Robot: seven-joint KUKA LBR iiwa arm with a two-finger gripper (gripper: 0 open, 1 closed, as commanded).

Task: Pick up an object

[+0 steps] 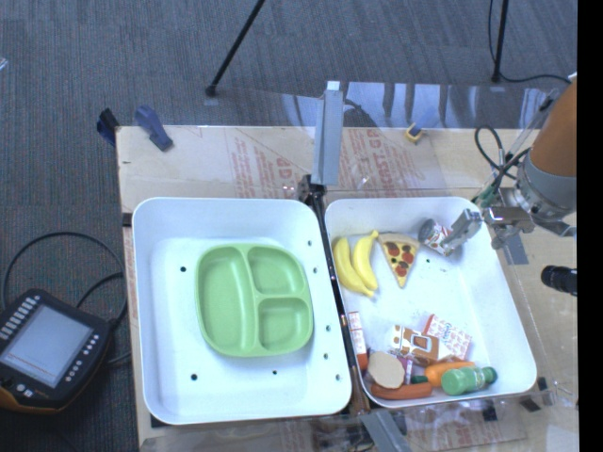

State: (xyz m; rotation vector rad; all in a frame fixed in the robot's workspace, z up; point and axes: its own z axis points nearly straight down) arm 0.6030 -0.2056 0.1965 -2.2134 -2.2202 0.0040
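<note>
Grey ribbed carpet [113, 45] all around the counter [217, 163], a board printed with red lettering. Two dark stand legs [240, 38] cross the floor up top, and a handheld control tablet [42, 347] sits lower left, cable looping.

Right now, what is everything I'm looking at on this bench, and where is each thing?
Bins: two, white, side by side on the bench.
Divided plate: one, light green, in the left bin.
Bananas: a bunch, yellow, right bin, upper left.
Pizza slice: one, yellow and red, beside the bananas.
Small packet: one, red and white, right bin's top, by the tool.
Toy food pile: several, mixed colours, right bin's near edge, with a green bottle.
Handheld screen: one, dark, on the floor at left.
Arm: one, grey and orange, from the right.
Tool: one, grey, over the right bin's top.
</note>
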